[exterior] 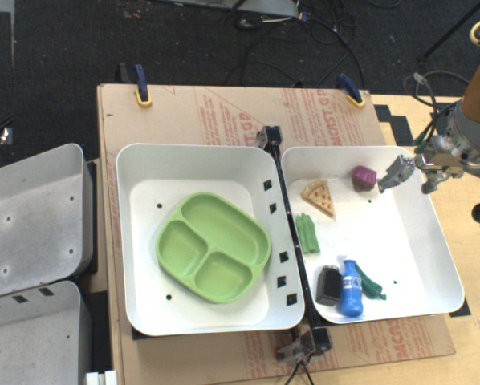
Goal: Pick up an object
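Lying lowest in the frame, in the right bin (433,239), are a blue bottle (351,288), a black block (329,285) and a dark green piece (372,285). Further up sit a green strip (307,233), a pizza slice toy (320,197) and a purple block (364,177). The gripper (410,175) hovers just right of that block, fingers spread and empty. Closing off-centre could nudge the block away. The left bin (136,215) holds a green divided plate (213,248).
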{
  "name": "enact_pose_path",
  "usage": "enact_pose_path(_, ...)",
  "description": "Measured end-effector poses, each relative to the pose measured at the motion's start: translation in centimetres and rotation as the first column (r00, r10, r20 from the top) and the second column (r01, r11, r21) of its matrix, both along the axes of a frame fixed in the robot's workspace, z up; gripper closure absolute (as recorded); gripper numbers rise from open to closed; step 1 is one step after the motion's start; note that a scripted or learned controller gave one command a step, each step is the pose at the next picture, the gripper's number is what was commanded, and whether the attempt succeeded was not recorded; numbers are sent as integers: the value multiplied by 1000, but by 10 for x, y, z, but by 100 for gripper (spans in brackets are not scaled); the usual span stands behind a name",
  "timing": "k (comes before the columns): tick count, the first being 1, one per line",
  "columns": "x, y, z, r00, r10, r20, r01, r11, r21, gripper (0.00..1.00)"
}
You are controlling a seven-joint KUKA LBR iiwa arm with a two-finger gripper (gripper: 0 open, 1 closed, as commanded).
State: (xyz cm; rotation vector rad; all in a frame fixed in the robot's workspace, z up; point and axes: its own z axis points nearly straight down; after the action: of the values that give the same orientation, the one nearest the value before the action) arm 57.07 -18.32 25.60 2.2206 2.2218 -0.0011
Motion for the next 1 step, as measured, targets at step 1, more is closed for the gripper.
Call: enact_pose_path(1,3,-3,-44,1000,-1,-2,1,1000,1,0)
